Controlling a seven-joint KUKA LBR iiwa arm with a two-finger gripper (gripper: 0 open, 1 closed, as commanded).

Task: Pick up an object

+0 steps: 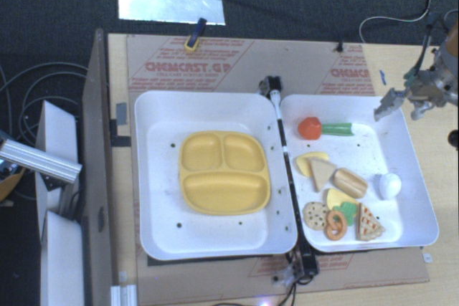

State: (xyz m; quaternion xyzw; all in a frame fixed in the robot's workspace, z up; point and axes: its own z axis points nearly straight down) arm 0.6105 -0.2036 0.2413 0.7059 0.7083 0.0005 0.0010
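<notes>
Counter carries two white bins side by side. Left bin holds a yellow tray with three compartments, lying flat near the bin's middle. Right bin holds the toy food: carrot near the far edge, cheese and bread just below it, hot dog beside them, egg toward the right edge, cookie, pretzel and pizza along the near edge.

Claw hangs at the right bin's far right corner, over the rim. Nothing sits between its fingers; whether they stand wide or narrow I cannot tell from this slant.

Judgement on handling: all pieces look like light, stiff plastic, likely smooth and a bit slippery. Flat ones (cookie, pizza, cheese) would be hard to get fingers under. Carrot looks the best candidate: rounded orange body, lying alone with bare bin floor around it. Take it across the orange body, fingers on either side, not on the thin green stem.

Carrot lies well apart from the claw, toward the bin's far left corner, and lower. Egg lies toward the near side of the claw, closer to the right edge; round and apt to roll out of a pinch.
</notes>
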